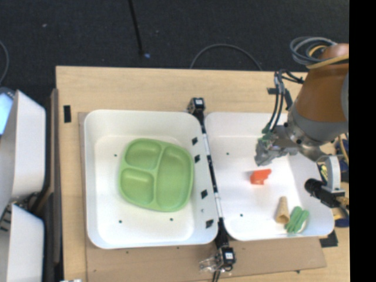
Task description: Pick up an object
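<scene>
Looking down into the right bin [235, 128], I see the gripper [264, 153] hanging just above and up-view of a small orange block [260, 176], which lies on the bin floor with its long axis roughly across the view. I cannot tell how the gripper is set.

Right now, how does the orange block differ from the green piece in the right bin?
The orange block is small and chunky and lies mid-bin, just below the gripper; the green piece is longer and lies near the front right corner. The orange block lies alone; the green piece rests beside a tan cone. Both lie loose on the right bin floor, neither gripped.
</scene>
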Controlling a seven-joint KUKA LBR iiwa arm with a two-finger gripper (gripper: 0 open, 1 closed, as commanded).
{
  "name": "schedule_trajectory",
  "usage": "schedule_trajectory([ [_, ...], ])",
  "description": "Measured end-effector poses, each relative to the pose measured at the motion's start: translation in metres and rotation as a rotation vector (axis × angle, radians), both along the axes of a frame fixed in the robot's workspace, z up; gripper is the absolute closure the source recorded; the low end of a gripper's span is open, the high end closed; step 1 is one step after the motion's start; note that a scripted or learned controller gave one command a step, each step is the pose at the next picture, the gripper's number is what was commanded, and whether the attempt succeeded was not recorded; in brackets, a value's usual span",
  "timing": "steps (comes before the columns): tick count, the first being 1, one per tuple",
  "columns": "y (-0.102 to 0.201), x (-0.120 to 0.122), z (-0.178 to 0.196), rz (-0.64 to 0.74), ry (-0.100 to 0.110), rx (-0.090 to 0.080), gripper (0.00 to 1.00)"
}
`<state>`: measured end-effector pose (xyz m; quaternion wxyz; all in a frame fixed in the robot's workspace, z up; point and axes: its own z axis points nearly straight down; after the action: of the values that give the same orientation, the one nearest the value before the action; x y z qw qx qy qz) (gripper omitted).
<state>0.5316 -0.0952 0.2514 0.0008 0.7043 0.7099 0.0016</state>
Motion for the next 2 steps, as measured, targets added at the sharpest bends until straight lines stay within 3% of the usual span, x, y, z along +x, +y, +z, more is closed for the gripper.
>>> schedule_trajectory([
  [2,0.100,-0.014,-0.001,-0.001,0.003,0.000,1.00],
])
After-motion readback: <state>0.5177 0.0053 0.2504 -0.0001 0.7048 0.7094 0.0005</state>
